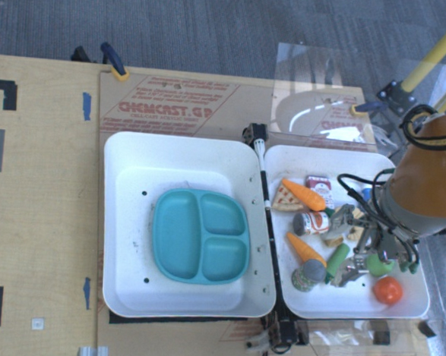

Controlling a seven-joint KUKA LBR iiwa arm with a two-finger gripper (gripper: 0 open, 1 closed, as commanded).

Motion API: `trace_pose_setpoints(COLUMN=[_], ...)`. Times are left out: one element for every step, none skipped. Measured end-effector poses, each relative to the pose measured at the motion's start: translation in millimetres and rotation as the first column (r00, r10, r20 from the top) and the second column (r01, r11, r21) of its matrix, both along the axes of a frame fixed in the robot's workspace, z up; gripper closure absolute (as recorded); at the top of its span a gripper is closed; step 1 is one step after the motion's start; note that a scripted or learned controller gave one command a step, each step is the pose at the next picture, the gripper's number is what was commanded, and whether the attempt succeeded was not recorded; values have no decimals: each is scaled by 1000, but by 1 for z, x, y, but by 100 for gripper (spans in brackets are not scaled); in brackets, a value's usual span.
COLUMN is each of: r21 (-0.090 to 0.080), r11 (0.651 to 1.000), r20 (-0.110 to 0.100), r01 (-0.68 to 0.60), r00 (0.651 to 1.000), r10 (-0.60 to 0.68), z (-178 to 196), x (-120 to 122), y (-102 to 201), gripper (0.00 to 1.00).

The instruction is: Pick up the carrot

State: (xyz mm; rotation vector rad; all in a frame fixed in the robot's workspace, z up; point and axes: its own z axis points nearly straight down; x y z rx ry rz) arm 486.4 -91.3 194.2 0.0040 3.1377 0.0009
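Note:
Two orange carrots lie in the right bin (415, 312). One carrot (304, 194) rests slanted across a tan wedge-shaped piece (284, 203) near the bin's upper left. The other carrot (306, 250) lies lower down, beside a grey round object (307, 277). My gripper (352, 268) hangs low over the clutter in the middle of this bin, just right of the lower carrot and next to a green stick-shaped item (338, 258). Neither carrot is in the gripper. The arm with its orange band (437, 169) comes in from the right.
A red tomato (388, 290) sits at the right bin's lower right. A red-and-white can (319, 186), a dark can (310, 222) and other small items crowd the bin's middle. The left bin (122, 204) holds a teal divided plate (201, 235).

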Motion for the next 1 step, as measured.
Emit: trace_pose_setpoints(r21=[2], r11=[985], r20=[4], r01=[170], r00=[985], r10=[-170], z=[-9], x=[58], y=[54], gripper=[0])
